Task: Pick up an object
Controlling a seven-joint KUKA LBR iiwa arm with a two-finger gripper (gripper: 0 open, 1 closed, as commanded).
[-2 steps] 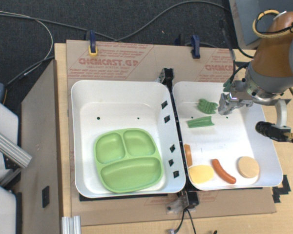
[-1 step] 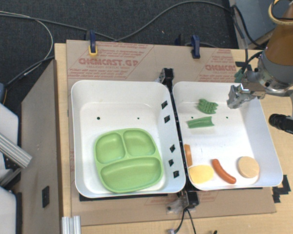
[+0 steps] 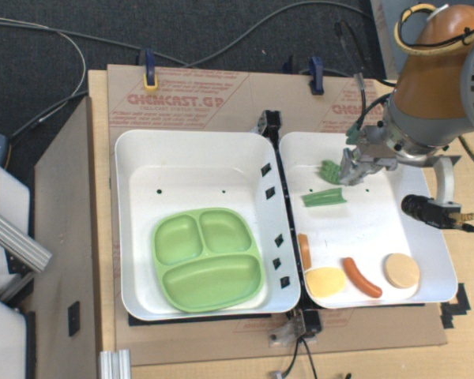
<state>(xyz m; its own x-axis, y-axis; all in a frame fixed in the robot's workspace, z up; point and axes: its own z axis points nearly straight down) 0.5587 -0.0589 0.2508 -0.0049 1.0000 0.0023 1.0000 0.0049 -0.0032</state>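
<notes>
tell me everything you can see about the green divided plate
The green divided plate is pale lime green, looks like matte plastic, and is a rounded rectangle with a raised rim. Ridges split it into three compartments: two smaller ones on the far side and one long one on the near side. All three hold nothing. It lies flat, slightly rotated, on the floor of the left bin, toward its near edge. The gripper is apart from it, over the right bin.

Cardboard-topped bench (image 3: 189,93) carried two white bins: left bin (image 3: 134,212) at 9 o'clock, right bin (image 3: 426,251) at 3 o'clock, touching.
</notes>
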